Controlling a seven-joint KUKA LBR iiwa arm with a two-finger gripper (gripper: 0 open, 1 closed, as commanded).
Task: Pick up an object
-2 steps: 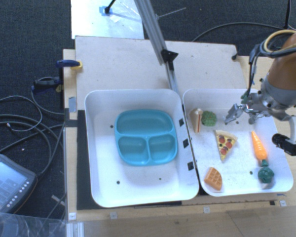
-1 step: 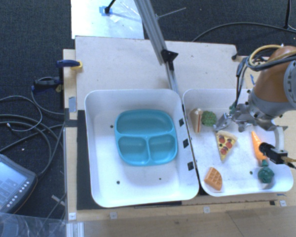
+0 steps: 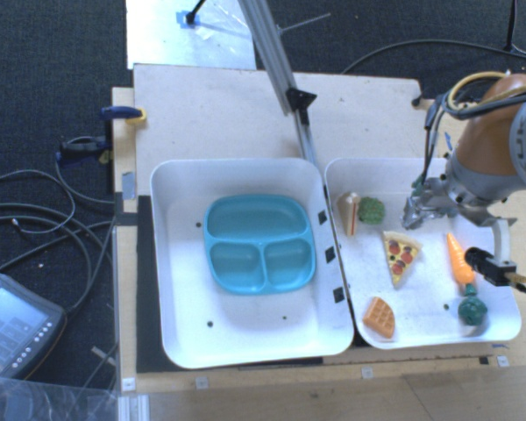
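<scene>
Landmark for all positions: the flat plastic pizza slice [image 3: 401,257], yellow with red dots, lying near the middle of the right shallow white bin [image 3: 508,323].

1. Grey two-finger gripper [image 3: 418,214], on the grey arm with the orange band [image 3: 498,134]. Hangs just above and slightly right of the pizza slice, pointing down into the bin. Whether the fingers are apart or together cannot be told; nothing is visibly between them. Judged to be positioned over the toy cluster so as to come down on a nearby piece.
2. Green knobbly plastic broccoli [image 3: 371,210]. Up and left of the pizza slice, nearest candidate to the gripper along with the slice itself.
3. Tan and red wedge-shaped toy [image 3: 349,213], kind unclear. Left of the pizza slice, just beside the broccoli, near the bin's left wall.
4. Brown gridded plastic waffle piece [image 3: 380,317]. Below the pizza slice, near the front wall.
5. Orange tapered plastic carrot [image 3: 459,260]. Right of the pizza slice.
6. Dark green rounded toy [image 3: 472,310]. Below and right of the pizza slice.
7. Light blue three-compartment plastic plate [image 3: 259,242]. Well left of the pizza slice, in the left shallow white bin [image 3: 171,235].

All toys lie loose and separated, which should leave room for a grasp.
</scene>
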